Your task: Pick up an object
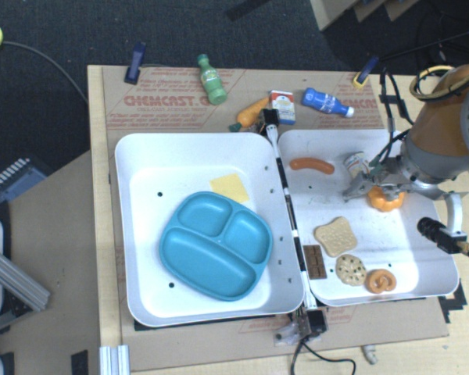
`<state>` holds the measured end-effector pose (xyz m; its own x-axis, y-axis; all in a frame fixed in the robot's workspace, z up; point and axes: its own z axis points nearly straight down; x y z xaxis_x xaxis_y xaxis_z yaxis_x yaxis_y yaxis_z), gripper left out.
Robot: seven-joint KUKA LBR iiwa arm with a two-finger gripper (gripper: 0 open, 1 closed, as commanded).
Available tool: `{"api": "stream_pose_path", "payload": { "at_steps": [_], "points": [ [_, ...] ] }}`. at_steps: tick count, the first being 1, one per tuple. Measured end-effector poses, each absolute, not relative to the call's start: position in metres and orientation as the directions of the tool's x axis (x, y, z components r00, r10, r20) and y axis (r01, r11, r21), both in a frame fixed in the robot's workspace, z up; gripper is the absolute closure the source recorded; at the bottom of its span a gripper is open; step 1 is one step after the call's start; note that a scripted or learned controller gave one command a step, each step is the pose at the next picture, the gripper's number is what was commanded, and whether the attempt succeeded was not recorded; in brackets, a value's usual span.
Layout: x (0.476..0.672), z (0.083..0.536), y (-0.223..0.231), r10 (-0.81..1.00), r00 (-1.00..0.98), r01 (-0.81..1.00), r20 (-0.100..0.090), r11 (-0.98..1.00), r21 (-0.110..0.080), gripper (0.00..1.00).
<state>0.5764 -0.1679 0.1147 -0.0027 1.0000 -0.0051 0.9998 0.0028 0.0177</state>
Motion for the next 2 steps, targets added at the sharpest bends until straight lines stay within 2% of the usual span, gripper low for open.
{"api": "stream_pose_path", "payload": {
  "at_steps": [1,2],
  "points": [
    [0.631,0.125,-0.205,1.0,-0.001,1.0,-0.001,0.001,0.001,0.0],
    [0.614,0.084,-0.217,1.0,-0.004,1.0,0.009,0.004,-0.002,0.0]
  ]
}}
